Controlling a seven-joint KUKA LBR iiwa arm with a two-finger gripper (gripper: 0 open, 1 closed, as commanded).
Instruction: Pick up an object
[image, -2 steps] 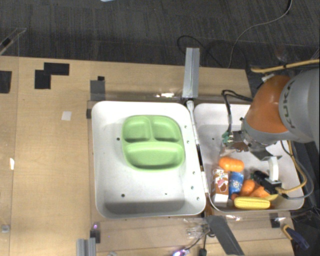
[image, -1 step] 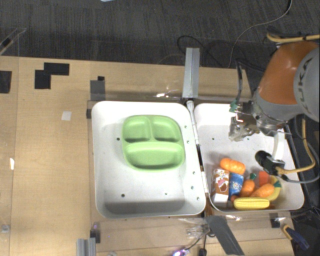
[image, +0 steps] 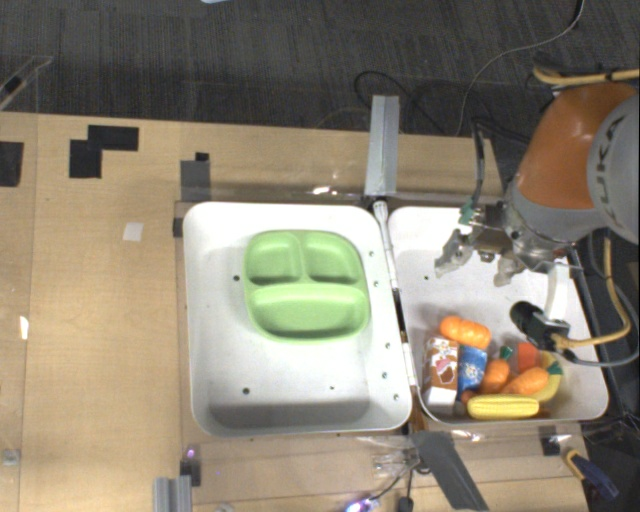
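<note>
My gripper (image: 476, 262) hangs over the back part of the right bin (image: 420, 235), and it is open with nothing between its fingers. A pile of toy food lies in the bin's front corner, apart from the gripper. It holds an orange piece (image: 465, 330), a small brown-and-white carton (image: 443, 363), a blue item (image: 474, 364), a small carrot-like piece (image: 495, 376), a red piece (image: 526, 354), another orange piece (image: 533, 382) and a yellow banana (image: 503, 406).
A green divided plate (image: 305, 282) lies in the left bin (image: 215, 330). A metal divider (image: 383, 150) runs between the bins at the back. Black and yellow cables (image: 545, 328) hang off the arm over the right bin's right side.
</note>
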